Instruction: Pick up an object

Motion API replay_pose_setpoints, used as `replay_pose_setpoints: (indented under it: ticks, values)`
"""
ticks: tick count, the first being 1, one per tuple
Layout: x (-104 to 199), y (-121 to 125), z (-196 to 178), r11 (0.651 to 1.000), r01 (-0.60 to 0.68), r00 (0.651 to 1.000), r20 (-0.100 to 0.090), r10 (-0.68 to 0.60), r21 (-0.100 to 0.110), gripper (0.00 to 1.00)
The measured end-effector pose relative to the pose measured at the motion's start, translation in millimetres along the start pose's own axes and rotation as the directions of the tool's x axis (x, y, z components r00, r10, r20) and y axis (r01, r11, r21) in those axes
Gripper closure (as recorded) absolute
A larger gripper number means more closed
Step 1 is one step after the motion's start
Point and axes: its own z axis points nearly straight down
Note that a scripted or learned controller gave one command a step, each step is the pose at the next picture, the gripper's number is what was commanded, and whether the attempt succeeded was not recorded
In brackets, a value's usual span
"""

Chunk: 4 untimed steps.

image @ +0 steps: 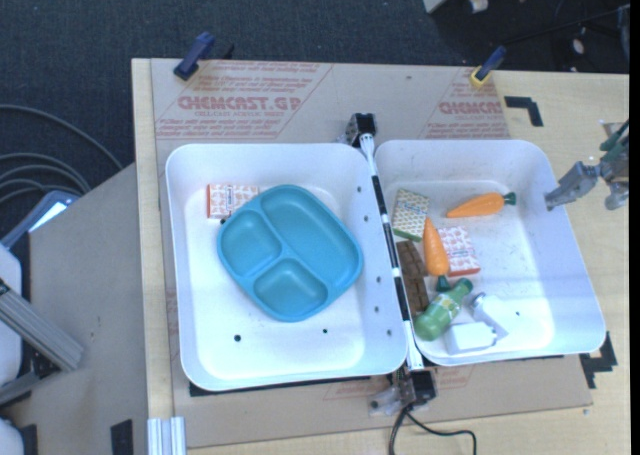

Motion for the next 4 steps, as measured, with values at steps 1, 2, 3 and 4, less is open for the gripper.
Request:
replay_pose_setpoints:
  ticks: [1,2,3,4]
  values:
    - [75,34,125,1.000,0.001,1.000,-0.001,-0.001,0.001,0.00]
    - [90,65,197,1.000,0.000,1.000,0.000,0.000,0.001,0.00]
    - [90,65,186,1.000,0.000,1.000,0.000,0.000,0.000,1.00]
    - [150,27,96,1.000,0.001,1.000,0.000,-0.001,-0.001,1.00]
